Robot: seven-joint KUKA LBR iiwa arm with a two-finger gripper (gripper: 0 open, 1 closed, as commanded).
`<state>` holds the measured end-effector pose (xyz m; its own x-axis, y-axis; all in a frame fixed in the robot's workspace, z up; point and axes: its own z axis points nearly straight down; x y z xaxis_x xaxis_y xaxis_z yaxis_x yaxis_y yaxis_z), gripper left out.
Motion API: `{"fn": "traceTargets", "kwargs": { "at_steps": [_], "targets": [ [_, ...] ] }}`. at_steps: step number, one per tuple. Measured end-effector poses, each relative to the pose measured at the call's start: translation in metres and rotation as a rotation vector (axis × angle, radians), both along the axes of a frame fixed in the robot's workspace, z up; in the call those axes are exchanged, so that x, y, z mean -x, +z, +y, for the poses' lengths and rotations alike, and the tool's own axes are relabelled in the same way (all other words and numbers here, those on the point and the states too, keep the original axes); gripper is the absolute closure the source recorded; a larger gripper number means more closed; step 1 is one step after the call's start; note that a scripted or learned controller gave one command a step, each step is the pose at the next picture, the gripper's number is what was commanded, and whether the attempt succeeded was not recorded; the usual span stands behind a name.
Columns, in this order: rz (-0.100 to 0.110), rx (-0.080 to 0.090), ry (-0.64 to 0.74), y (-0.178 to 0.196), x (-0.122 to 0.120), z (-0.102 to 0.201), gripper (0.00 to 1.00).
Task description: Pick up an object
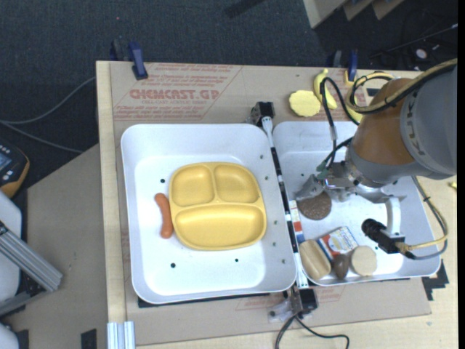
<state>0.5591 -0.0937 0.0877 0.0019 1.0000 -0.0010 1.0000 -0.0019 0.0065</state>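
Brown round cookie [315, 207] — right of frame centre, in the right bin [301, 140] near its left wall. Pincer [325, 185] just above it; grip state cannot tell. Risk: wall beside it blocks a finger, cookie skids. Open room lies upward in frame — lower corner crowded.

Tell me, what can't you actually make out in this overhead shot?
- Gripper: camera view; wrist covers it, so open or shut is unclear.
- Brown round object: partly under the gripper; contact unclear.
- Small packet: print too small to read.
- Right bin: arm covers its far side.
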Motion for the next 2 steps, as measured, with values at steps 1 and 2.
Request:
{"fn": "traceTargets", "kwargs": {
  "at_steps": [1,2],
  "targets": [
    [0.001,-0.003,0.000,0.000,0.010,-0.015,0.00],
    [-0.001,0.000,0.000,0.000,0.031,-0.012,0.00]
  ]
}}
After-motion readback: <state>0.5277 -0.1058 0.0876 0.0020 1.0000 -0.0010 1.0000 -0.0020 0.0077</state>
